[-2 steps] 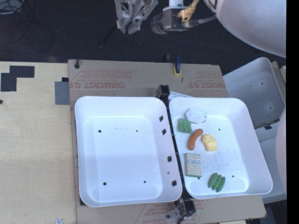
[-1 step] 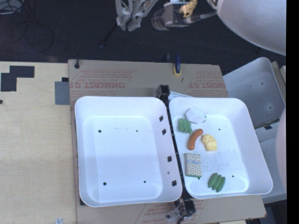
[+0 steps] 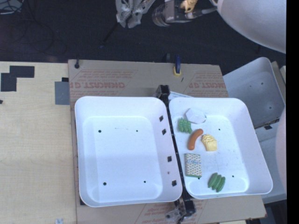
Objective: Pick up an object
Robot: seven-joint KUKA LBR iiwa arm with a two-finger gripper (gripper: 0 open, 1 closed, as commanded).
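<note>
Jaws parked high above the bench, beyond the bins; open or closed, cannot tell. All up for grabs in the right bin: white block, green ridged piece, orange sausage just beside yellow piece, checkered slab, green pods.
</note>
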